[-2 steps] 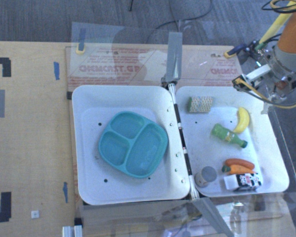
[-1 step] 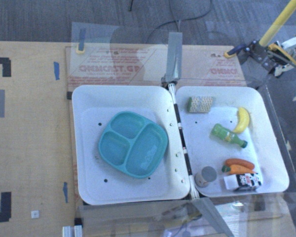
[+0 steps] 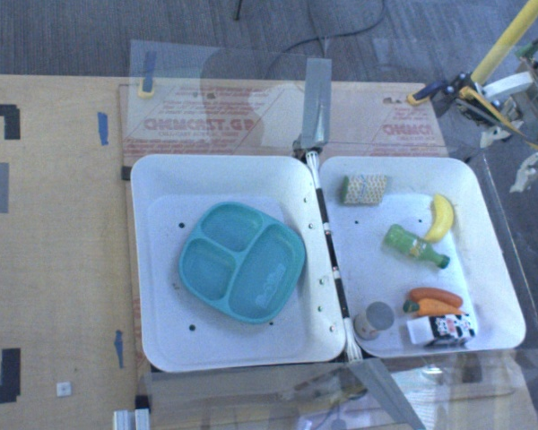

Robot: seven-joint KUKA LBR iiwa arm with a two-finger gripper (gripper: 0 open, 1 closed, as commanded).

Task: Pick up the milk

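The milk (image 3: 443, 330) is a small white carton with black cow patches. It lies on its side in the front right corner of the right bin (image 3: 493, 240). An orange carrot (image 3: 435, 301) lies just behind it, almost touching. A grey can (image 3: 374, 319) stands to its left near the bin's front left corner.
Also in the right bin are a green bottle (image 3: 415, 245) lying in the middle, a banana (image 3: 440, 218) behind it and a yellow-green sponge (image 3: 366, 188) at the back left. The left bin (image 3: 161, 195) holds a teal divided plate (image 3: 242, 261). A yellow pole with cables (image 3: 498, 56) stands at the top right.
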